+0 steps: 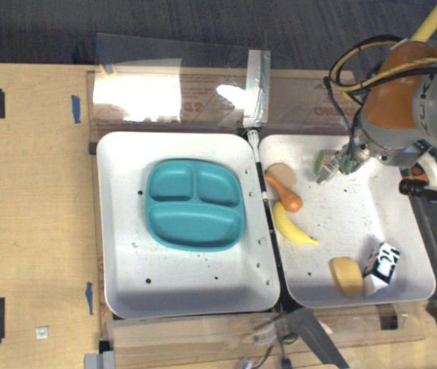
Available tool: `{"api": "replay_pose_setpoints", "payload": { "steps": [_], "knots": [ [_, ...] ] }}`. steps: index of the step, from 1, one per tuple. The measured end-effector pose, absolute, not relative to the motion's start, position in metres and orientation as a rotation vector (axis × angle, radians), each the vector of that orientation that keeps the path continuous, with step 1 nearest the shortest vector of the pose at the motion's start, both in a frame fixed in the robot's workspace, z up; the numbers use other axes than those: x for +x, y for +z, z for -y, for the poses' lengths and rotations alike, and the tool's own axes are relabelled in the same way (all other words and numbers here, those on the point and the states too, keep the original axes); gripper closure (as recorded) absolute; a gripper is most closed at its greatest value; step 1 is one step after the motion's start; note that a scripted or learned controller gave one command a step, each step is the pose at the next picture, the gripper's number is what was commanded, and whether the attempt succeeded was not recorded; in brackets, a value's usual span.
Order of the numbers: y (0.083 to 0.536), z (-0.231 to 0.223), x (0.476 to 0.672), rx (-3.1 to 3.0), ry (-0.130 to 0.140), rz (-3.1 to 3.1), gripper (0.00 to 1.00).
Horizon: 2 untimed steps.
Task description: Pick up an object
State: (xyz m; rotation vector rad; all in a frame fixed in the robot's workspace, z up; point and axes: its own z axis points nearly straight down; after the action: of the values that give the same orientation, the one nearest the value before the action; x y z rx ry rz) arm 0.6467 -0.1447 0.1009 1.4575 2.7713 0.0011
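In the right bin (402,214) lie a carrot-like orange and tan piece (282,187), a yellow banana (292,227), a tan rounded block (347,275) and a small black-and-white object (383,264). My gripper (335,164) hangs at the bin's upper part, right of the carrot and apart from it. Nothing shows between its fingers. The arm's orange band (395,91) sits above it at the right.
The left bin (118,229) holds a teal divided plate (195,204). A clear plastic sheet (180,91) stands behind the bins. Yellow and black cables (356,60) loop above the wrist. The wooden bench (26,206) extends to the left.
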Motion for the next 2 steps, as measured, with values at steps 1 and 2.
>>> {"api": "replay_pose_setpoints", "payload": {
  "steps": [1, 2],
  "knots": [
    [0.348, 0.164, 0.627, 1.796, 0.009, -2.557, 1.0],
    [0.123, 0.223, 0.633, 1.529, -0.004, -2.756, 1.0]
  ]
}}
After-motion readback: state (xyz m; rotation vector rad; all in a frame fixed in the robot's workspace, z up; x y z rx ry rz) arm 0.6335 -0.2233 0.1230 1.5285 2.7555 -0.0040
